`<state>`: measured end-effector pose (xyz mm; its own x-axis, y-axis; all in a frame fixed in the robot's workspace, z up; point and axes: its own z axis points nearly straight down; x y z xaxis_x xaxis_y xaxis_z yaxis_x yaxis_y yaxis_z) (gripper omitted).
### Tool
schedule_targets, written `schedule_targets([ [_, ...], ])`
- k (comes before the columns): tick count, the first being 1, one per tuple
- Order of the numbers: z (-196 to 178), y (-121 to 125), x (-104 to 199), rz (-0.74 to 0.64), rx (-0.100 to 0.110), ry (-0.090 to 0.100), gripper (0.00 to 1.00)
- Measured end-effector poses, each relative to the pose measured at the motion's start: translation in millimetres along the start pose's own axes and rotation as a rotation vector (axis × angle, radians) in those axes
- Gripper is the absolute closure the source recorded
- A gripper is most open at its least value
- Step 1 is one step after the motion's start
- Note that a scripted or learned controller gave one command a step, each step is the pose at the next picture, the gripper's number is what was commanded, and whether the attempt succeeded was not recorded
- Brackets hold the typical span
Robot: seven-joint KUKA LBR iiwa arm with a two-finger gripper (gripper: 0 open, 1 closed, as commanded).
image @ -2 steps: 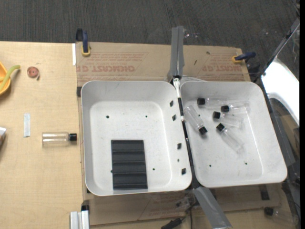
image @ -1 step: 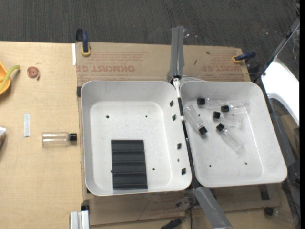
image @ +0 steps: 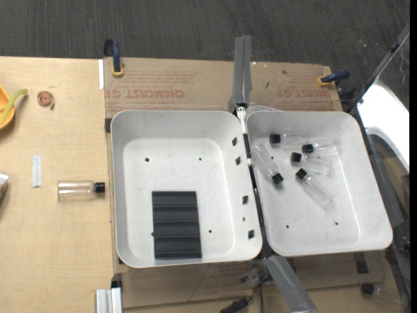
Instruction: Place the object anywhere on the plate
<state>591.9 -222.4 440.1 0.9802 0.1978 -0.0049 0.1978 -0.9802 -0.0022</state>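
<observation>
A black ribbed plate (image: 176,225) lies flat in the left bin (image: 130,142), near its front wall. In the right bin (image: 352,227) lie several clear plastic vials with black caps, scattered in its far half. One vial (image: 268,165) lies close to the bin's left wall, another (image: 320,149) lies toward the back, and a third (image: 314,186) lies near the middle. All the vials are on their sides, apart from the plate.
One more clear vial (image: 79,188) lies on the wooden bench left of the bins. A metal bar (image: 242,74) stands at the back between the bins. Blue clamps (image: 112,49) hold the cardboard underlay. A small red disc (image: 44,98) sits at far left.
</observation>
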Motion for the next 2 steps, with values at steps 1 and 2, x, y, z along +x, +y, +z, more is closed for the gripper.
schedule_targets([
  [1, 2.7, 11.9, 60.9, -0.004, -0.001, 0.000, 0.00],
  [2, 0.5, 11.9, 61.6, -0.006, -0.001, 0.001, 0.00],
])
